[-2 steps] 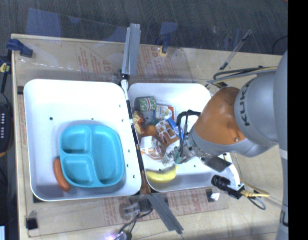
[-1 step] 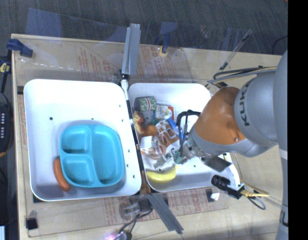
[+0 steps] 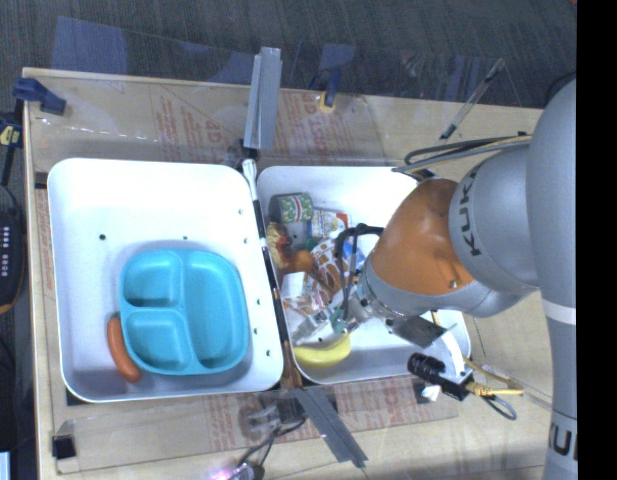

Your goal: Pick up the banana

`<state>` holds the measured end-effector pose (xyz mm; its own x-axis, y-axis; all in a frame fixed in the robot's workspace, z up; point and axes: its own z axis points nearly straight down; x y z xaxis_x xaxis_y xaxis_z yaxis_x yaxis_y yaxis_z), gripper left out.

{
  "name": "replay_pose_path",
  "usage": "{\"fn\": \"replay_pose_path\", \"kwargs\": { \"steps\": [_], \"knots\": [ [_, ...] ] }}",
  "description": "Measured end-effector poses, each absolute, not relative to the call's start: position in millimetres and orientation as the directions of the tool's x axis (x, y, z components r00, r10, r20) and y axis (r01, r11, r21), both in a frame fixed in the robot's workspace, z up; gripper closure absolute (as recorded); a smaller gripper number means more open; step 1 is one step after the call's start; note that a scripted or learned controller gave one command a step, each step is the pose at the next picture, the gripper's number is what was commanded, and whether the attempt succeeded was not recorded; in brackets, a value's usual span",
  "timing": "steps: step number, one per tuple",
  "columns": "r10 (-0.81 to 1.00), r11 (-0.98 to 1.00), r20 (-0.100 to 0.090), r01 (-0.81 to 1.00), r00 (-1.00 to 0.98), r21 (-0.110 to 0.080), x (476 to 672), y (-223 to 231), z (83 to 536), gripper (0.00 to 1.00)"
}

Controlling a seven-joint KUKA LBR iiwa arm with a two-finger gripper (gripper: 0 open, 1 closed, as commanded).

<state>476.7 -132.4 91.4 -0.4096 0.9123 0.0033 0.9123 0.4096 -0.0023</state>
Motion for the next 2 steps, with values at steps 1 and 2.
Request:
{"fn": "replay_pose_path", "kwargs": {
  "steps": [1,2],
  "knots": [
    [0.911,0.413,0.004,0.911,-0.413,-0.003,477.2,-132.9,100.9,1.00],
    [0.911,0.413,0.004,0.911,-0.413,-0.003,477.2,-132.7,100.9,0.00]
  ]
}}
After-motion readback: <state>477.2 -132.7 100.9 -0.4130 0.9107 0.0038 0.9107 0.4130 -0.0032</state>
